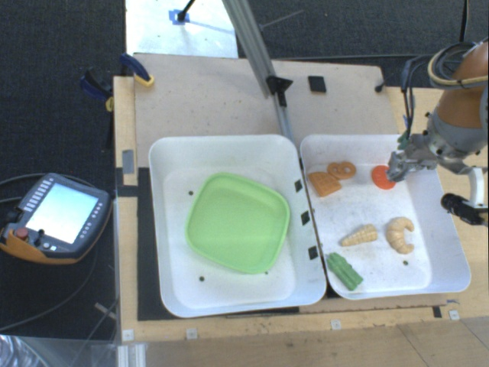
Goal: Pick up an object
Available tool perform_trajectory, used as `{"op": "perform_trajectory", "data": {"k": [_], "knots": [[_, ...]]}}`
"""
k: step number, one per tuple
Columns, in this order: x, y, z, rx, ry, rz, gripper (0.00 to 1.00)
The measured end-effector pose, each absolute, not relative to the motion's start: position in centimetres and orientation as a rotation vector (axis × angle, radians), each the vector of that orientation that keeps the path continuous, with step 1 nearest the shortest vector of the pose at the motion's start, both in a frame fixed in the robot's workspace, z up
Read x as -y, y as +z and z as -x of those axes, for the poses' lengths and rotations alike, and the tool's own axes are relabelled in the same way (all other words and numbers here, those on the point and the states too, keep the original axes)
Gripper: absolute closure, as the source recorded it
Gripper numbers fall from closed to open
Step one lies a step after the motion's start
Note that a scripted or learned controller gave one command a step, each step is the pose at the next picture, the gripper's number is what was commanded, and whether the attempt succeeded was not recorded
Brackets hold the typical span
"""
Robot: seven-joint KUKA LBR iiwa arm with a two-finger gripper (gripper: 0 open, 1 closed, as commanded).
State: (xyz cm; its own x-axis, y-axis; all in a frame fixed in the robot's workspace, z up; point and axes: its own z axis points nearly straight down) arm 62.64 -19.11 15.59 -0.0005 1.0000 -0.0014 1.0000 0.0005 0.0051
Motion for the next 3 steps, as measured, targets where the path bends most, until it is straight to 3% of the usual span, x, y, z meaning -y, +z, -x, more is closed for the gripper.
{"op": "perform_trajectory", "data": {"k": [2, 3], "knots": [[19.5, 25.5, -62.0, -2.220, 0.004, -2.218, 1.00], [14.6, 24.7, -62.1, -2.226, 0.001, -2.218, 1.00]]}}
